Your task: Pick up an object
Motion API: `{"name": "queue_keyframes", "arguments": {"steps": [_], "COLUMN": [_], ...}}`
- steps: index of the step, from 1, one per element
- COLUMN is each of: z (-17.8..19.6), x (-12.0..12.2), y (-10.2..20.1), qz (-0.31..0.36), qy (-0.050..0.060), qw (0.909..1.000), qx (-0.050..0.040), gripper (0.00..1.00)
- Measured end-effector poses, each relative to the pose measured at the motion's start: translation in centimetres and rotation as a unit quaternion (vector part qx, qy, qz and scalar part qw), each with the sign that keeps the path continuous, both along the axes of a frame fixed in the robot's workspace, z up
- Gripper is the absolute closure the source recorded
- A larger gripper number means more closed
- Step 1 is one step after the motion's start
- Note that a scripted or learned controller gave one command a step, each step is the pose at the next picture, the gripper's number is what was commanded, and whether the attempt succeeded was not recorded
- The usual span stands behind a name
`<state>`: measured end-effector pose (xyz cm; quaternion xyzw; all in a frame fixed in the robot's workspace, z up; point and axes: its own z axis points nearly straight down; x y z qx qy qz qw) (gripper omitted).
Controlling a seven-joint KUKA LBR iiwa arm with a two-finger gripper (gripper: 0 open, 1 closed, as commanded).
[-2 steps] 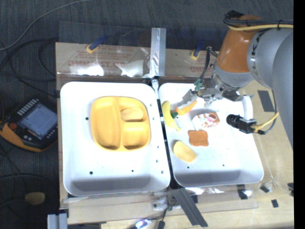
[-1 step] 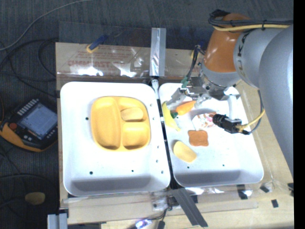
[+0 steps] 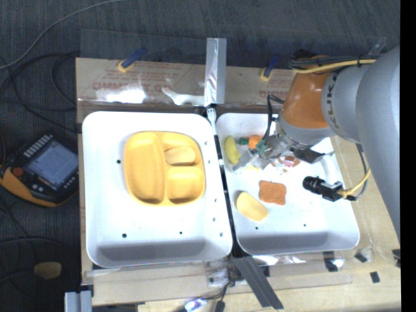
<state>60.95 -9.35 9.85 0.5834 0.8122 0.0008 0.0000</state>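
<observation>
In the right bin (image 3: 325, 239), my gripper (image 3: 258, 153) is down at the upper left part, reaching in from the right under the arm's orange band (image 3: 307, 109). It sits right beside a small orange and green item (image 3: 250, 141) and close to a yellow banana-like piece (image 3: 231, 149) by the bin's left wall. An orange-brown square piece (image 3: 272, 192) lies below the gripper. A pale yellow lump (image 3: 251, 207) lies left of and below that. Small red bits (image 3: 286, 164) show under the wrist.
The left bin (image 3: 110, 233) holds a yellow divided plate (image 3: 149, 174) with a tan piece (image 3: 180, 155) in its upper right compartment. A black plug and cable (image 3: 322, 186) hang off the arm over the right bin. A handheld pendant (image 3: 42, 168) lies left of the bench.
</observation>
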Motion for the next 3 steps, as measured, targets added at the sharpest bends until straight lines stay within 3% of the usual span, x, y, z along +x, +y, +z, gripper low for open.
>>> {"name": "queue_keyframes", "arguments": {"steps": [1,2,3], "z": [-0.9,0.2,0.1], "x": [-8.6,-8.4,-8.4], "y": [-2.4,-2.3,-2.3], "qz": [-0.049,-0.049,-0.049], "qy": [-0.004,-0.007,-0.007], "qw": [0.9988,0.9988,0.9988], "qx": [-0.0019,-0.0004,-0.0004], "gripper": [0.00,1.00,0.00]}}
